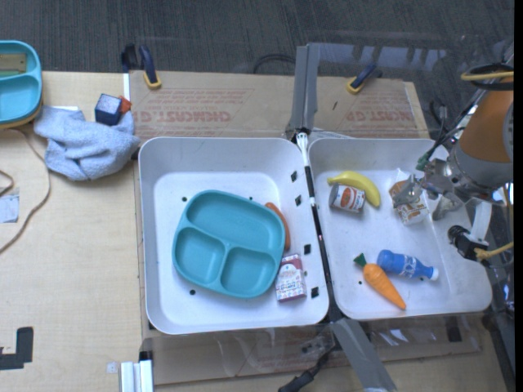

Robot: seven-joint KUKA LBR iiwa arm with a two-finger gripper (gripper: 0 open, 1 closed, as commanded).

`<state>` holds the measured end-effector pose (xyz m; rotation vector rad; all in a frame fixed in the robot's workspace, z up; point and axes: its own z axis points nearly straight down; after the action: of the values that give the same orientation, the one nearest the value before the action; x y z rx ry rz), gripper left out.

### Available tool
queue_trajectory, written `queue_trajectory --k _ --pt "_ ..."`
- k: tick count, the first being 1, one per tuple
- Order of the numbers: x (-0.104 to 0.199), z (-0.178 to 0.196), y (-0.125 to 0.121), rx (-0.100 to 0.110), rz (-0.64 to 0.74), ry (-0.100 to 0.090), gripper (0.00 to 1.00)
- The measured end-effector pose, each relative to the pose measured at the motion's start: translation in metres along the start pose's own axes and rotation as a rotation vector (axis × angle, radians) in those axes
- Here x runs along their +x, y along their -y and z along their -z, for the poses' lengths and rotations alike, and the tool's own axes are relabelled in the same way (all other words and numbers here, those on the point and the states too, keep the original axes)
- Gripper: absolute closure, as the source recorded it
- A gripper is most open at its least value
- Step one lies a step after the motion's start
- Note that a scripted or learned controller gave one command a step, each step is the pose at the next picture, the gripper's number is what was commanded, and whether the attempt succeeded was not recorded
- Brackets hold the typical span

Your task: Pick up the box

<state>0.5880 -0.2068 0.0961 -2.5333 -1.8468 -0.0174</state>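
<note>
from my remote station i see the grey arm with its orange band (488, 129) reaching in from the right over the right white bin (458, 305). its hand (421, 188) hangs at the bin's upper right, just above a small crumpled brown-and-white packet (409, 202); i cannot tell how its grip stands, since the metal parts blur together there. the small red-and-white cardboard box (291, 278) lies in the left white bin (155, 243), touching the lower right edge of a teal three-compartment plastic plate (229, 242) and well apart from the hand. an orange sausage-like piece (279, 219) peeks out behind the plate's right rim. in the right bin, a yellow banana (358, 184) curves over a red-labelled tin can (349, 199), and nearer the front a blue plastic bottle (406, 265) rests beside an orange toy carrot (382, 285). on the wooden table (73, 260) to the left sit a crumpled grey cloth (86, 148) and a dark blue cube (108, 109).
</note>
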Motion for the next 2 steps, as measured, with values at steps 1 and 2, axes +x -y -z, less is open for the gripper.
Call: queue_trajectory --k 1,2 --pt "-0.003 -0.004 0.064 0.003 -0.016 0.013 0.00" --pt "0.059 -0.001 0.059 0.002 -0.104 0.014 0.00"
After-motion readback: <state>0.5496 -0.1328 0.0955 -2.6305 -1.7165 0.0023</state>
